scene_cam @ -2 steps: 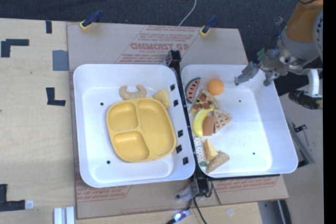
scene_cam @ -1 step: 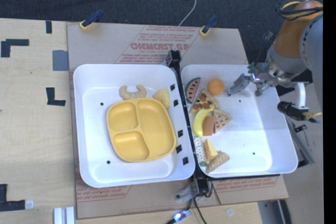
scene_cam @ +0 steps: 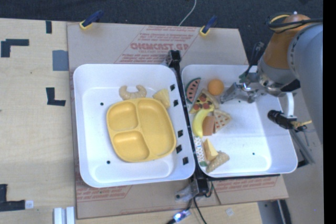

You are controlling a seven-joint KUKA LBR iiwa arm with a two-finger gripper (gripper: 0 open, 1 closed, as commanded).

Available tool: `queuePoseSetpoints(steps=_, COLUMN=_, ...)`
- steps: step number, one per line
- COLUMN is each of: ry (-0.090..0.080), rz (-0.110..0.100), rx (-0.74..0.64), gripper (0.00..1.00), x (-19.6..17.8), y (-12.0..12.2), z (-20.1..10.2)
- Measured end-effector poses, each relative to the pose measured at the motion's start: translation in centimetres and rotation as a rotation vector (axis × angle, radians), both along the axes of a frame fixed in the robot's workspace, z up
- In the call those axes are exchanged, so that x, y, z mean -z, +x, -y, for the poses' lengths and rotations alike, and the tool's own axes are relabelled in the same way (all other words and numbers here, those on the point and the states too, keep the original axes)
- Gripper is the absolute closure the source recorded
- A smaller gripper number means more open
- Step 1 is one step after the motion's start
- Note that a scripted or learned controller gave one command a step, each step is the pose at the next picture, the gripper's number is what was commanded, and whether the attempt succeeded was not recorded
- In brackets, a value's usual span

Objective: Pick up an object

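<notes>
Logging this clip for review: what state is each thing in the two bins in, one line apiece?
Yellow divided plate: flat in left bin, compartments bare.
Pretzel toy: lying beside plate's far edge.
Orange ball: resting in right bin, not gripped.
Banana: lying in the toy-food pile.
Watermelon slice: leaning at bin wall.
Pincer: low over right bin, beside the ball.

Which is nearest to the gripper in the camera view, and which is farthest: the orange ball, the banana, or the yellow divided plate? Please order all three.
Measured from the gripper over the right bin:
1. Orange ball, just to the gripper's left in that bin.
2. Banana, lower down, near the bin's left wall.
3. Yellow divided plate, across the divider in the left bin.
</notes>
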State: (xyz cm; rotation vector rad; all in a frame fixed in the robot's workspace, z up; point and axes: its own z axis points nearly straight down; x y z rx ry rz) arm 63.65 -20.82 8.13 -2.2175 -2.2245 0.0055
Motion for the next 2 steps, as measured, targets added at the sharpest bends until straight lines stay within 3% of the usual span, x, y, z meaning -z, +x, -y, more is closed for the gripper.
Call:
queuePoseSetpoints(steps=1, ry=-0.001, rz=0.004, rx=-0.001, gripper=1.0, x=-1.4, y=0.2, z=0.0)
queuePoseSetpoints(steps=2, ry=0.002, rz=0.006, rx=0.001, gripper=1.0, x=-5.8, y=0.3, z=-0.6)
